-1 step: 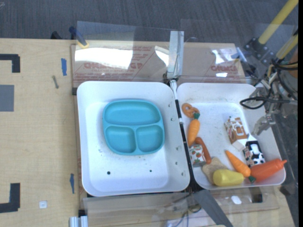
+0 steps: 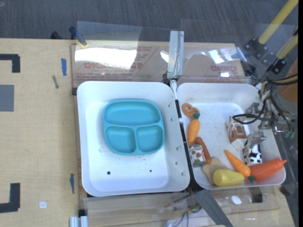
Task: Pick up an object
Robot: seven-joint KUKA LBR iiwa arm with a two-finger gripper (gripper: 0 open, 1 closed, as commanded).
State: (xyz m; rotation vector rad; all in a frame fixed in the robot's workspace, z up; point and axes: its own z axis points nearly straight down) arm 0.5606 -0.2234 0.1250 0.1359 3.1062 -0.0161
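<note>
The right bin point(image 2: 218, 96) holds several toy foods. A pretzel point(image 2: 190, 110) and an orange carrot point(image 2: 192, 130) lie along its left wall, with a red sausage point(image 2: 203, 148) and a small carton point(image 2: 196, 153) below them. A yellow lemon point(image 2: 227, 177), a small carrot point(image 2: 236, 162) and a big orange-red carrot point(image 2: 267, 168) lie at the front. A brown packet point(image 2: 236, 130) sits mid-bin, and a black-and-white cow figure point(image 2: 254, 155) is close by. My gripper point(image 2: 255, 138) hangs low at the bin's right side, just above the cow and right of the packet.
The left bin point(image 2: 90, 141) holds a blue divided plate point(image 2: 133, 126). A metal divider post point(image 2: 175, 56) stands behind the joint between the bins. Cables and the arm's wrist point(image 2: 274, 117) crowd the right rim. Yellow bars point(image 2: 279, 15) slant at the top right.
</note>
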